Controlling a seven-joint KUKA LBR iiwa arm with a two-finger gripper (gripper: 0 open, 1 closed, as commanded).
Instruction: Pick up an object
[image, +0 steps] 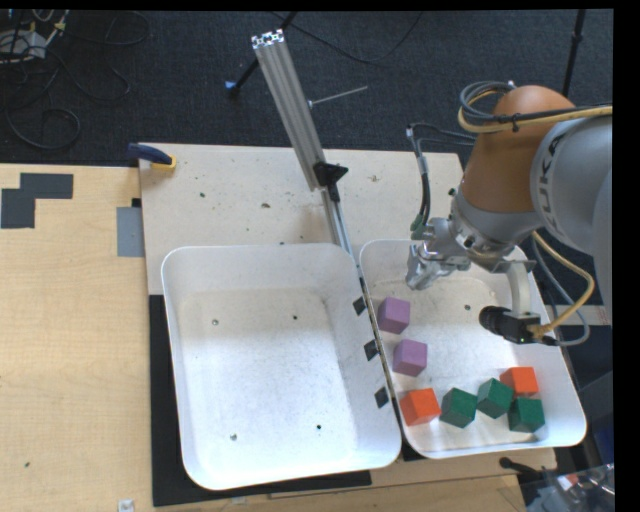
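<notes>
My two-finger gripper (424, 272), its grip state unclear to me, hangs just beyond the upper purple cube (395, 314) in the right white bin (570, 420); I should centre over it before descending.

White right bin (385, 262) holds purple (395, 314), orange (420, 405) and green cubes (459, 407).

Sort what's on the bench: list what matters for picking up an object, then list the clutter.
For the job: gripper; purple cubes; orange cubes; green cubes; right bin.

Lying about: left bin; aluminium bar; blue-and-yellow clamp.
</notes>
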